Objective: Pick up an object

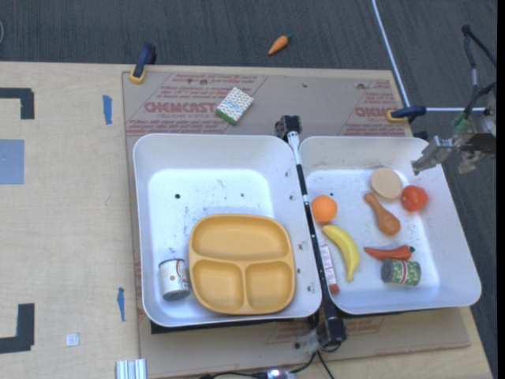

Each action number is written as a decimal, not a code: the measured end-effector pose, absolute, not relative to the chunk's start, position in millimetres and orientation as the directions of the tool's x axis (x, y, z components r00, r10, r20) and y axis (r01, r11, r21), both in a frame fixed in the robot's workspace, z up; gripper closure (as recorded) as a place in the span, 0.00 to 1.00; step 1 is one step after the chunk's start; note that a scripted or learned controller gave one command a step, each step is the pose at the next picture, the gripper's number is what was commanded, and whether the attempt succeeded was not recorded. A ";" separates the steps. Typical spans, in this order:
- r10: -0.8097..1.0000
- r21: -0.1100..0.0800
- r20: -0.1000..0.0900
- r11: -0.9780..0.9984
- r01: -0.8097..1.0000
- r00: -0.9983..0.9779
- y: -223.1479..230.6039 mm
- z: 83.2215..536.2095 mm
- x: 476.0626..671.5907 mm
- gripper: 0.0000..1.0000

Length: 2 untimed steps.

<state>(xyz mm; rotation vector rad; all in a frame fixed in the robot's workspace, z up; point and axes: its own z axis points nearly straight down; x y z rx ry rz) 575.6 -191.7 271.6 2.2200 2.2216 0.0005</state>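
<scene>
Left bin (150, 212): nearest its front edge, a yellow three-compartment plate (241, 263), and just left of that a small white cup (173, 279) lying in the front-left corner.
Right bin (454, 243): at the front, a small green can (401, 272) on its side, with a red chilli pepper (388, 252) just behind it.
Banana (344, 249): lies lengthwise near the divider, left of the pepper and apart from it.
Orange (323, 208): just beyond the banana's far tip, close against the bin's left wall.
Wooden piece (382, 215): a brown drumstick-shaped thing in the middle — I cannot name it more closely.
Tomato (413, 198): right of the wooden piece, near the right wall.
Tan disc (387, 183): a round beige item at the far end, just left of the tomato.
My claw (430, 158): above the bin's far-right corner, above the tomato and disc and touching none of them; nothing sits between my fingers, and whether they are spread or closed I cannot tell.
Beyond the bins: a small patterned block (234, 105) on the cardboard, and farther off — on the dark floor — a toy carrot (278, 45).
</scene>
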 end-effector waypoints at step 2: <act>1.000 0.002 0.004 0.003 1.000 -0.003 -162.7 106.1 602.7 0.00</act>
